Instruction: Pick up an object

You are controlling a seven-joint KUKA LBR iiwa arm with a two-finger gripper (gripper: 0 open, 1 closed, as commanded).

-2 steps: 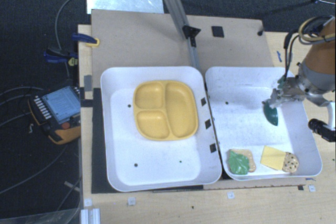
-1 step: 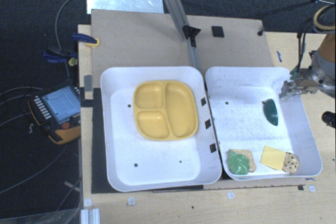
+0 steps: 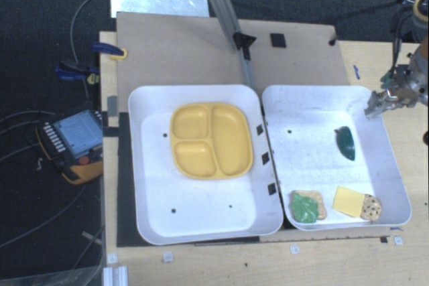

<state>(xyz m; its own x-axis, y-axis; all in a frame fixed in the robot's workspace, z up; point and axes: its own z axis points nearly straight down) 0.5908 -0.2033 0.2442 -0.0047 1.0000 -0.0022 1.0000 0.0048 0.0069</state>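
At the right edge, the gripper (image 3: 379, 102) hangs over the right bin's (image 3: 315, 104) far right rim, holding nothing; how wide its fingers stand cannot be told. Farthest left of it, the left bin (image 3: 201, 211) carries a yellow tray (image 3: 211, 140). Just below-left of the gripper lies a dark green piece (image 3: 345, 142); nearer the front rim sit a cheese slice (image 3: 348, 201), green-topped toast (image 3: 307, 206) and a cookie (image 3: 370, 208).

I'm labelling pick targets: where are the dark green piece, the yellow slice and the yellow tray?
dark green piece (image 3: 345, 143), camera view, its middle.
yellow slice (image 3: 348, 201), camera view, its flat top.
yellow tray (image 3: 231, 140), camera view, right compartment floor.
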